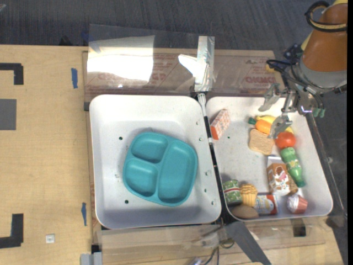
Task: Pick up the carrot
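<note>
Two white bins side by side on surface. Left bin [105, 120] holds teal tray [160, 168]. Right bin [237, 153] holds carrot [263, 125] near its back, beside tomato [285, 140] and cracker [261, 143]. Gripper [285, 117] hangs just right of carrot, above tomato; jaws' state cannot be told. Carrot lies in bin, not gripped.

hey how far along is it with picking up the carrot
Done: the arm has reached over the right bin, and the pincer is just above the carrot. In hand: lining up on the carrot, which lies on the bin floor beside the tomato and the cracker. Left: closing on the carrot and lifting it. Whether the pincer is open or shut is unclear.
</note>
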